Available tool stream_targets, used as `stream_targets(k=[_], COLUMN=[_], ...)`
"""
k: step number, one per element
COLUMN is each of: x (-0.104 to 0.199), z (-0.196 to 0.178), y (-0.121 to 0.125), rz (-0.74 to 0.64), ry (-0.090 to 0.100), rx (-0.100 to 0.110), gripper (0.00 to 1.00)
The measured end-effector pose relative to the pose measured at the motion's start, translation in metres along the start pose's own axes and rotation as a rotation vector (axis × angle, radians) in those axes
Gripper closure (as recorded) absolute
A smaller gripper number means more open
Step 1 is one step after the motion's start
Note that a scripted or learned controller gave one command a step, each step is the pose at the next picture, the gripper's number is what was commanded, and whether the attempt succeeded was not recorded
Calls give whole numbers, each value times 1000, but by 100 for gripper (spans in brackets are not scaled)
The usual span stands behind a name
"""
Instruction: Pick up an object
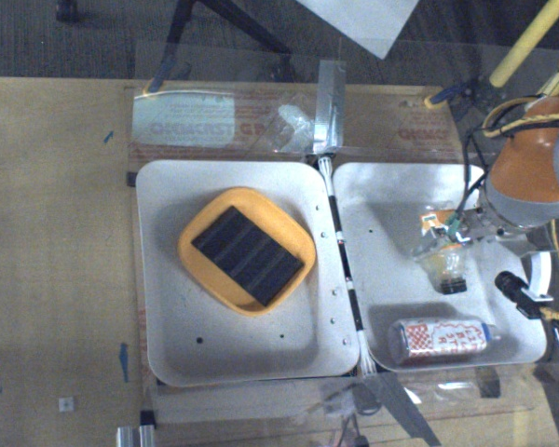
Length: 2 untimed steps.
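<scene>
Objects are being approached in the right bin [391, 189], which is judged the reach step. A small clear bottle [444, 266] with a dark cap is lying just below the gripper [450, 231]; whether anything is being gripped cannot be told. A red-patterned tube [441, 337] is lying near the front wall. An orange-framed dark pad [247, 250] is being held by the left bin [168, 194]. Next, a descent centred on one item is called for.
</scene>
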State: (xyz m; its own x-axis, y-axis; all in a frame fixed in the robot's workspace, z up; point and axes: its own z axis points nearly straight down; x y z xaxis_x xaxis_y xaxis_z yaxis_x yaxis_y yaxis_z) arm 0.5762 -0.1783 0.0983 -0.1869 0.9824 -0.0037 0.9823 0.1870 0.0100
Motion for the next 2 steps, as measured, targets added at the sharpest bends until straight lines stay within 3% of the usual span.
stream_targets(k=[1,2], x=[-2,45], z=[-10,-97], y=[0,12], rz=[4,-206], ry=[-2,3], rx=[-3,7], gripper=[100,100])
